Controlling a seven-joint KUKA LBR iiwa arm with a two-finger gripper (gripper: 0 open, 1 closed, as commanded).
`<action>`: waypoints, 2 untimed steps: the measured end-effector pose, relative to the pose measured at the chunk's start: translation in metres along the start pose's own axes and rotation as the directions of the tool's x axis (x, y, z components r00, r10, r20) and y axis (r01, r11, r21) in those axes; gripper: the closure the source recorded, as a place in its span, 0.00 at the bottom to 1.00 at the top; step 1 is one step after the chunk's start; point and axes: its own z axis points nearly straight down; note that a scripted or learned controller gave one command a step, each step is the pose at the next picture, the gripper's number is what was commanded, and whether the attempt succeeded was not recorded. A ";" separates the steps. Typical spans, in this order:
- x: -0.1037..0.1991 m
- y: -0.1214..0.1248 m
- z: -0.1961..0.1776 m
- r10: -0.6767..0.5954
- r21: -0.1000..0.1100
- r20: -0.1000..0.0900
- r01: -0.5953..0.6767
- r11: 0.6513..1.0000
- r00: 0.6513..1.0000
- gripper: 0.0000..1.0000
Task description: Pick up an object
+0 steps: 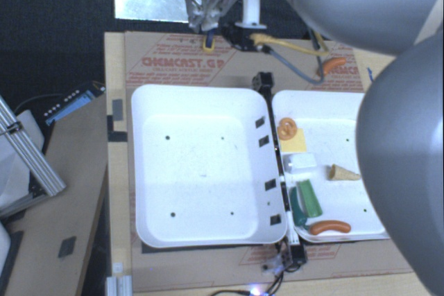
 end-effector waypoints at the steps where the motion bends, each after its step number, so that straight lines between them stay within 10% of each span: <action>1: 0.000 0.000 -0.025 0.001 0.001 0.000 -0.001 1.000 1.000 1.00; 2: -0.001 -0.015 -0.052 0.001 0.000 -0.001 -0.001 1.000 1.000 1.00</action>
